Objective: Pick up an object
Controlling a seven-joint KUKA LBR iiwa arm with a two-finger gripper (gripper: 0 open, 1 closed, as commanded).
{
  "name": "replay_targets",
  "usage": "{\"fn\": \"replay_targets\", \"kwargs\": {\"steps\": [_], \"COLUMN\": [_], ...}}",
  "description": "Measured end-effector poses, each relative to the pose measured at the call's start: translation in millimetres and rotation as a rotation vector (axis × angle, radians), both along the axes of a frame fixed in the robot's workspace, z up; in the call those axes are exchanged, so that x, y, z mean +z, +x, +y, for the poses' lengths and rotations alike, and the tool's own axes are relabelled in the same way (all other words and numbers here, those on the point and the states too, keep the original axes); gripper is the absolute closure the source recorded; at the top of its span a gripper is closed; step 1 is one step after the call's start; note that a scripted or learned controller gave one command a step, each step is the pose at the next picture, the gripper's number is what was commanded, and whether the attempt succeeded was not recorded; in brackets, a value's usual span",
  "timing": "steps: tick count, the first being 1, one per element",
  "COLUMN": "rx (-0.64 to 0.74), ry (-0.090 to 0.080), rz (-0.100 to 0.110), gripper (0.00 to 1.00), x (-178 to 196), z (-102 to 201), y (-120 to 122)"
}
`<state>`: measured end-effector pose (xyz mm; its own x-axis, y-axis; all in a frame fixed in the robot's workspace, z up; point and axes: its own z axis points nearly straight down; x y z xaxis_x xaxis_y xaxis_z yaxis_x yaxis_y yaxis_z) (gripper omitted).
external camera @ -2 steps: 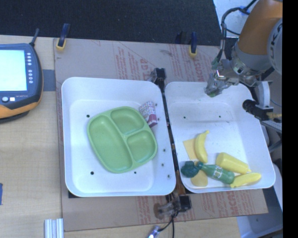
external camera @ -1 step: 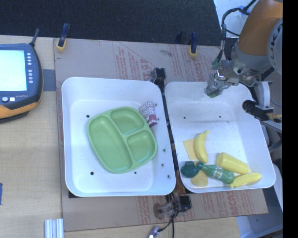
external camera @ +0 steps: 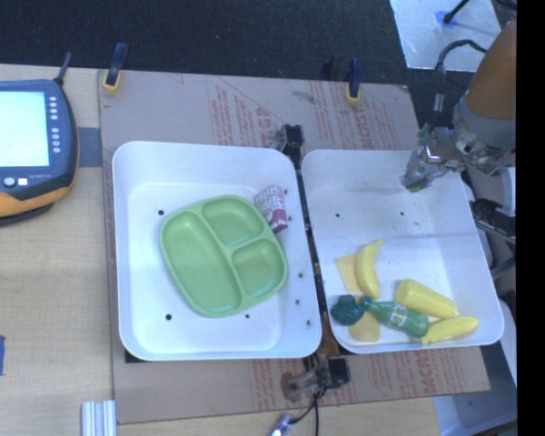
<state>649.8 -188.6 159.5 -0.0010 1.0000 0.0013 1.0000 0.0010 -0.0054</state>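
The right bin [external camera: 409, 216] holds a banana [external camera: 370, 267], a flat yellow slice [external camera: 348, 272], a green bottle [external camera: 381, 313], and two yellow pieces [external camera: 424, 297] [external camera: 449, 329], all in its near half. My gripper [external camera: 418, 175] hangs over the far right part of that bin, apart from those objects. Nothing shows between its fingers. In the left bin [external camera: 145, 330] lies a green divided plate [external camera: 223, 254], with a small red-and-white can [external camera: 273, 207] at the plate's far right corner.
A teach pendant [external camera: 23, 148] with a screen rests on the bench at the far left. Clamps [external camera: 114, 67] [external camera: 353, 78] hold the cardboard base along the far edge. A black bracket [external camera: 292, 139] sits between the bins at the back.
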Motion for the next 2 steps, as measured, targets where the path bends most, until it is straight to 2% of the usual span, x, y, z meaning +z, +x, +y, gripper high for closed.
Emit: {"fn": "replay_targets", "kwargs": {"steps": [1,2], "rx": [0.001,0.003], "ry": [0.002,-0.002], "rz": [0.005,0.003], "gripper": [0.0,0.0], "x": [-44.4,-49.0], "z": [-22.7,1.4], "y": [4.8,5.4]}}
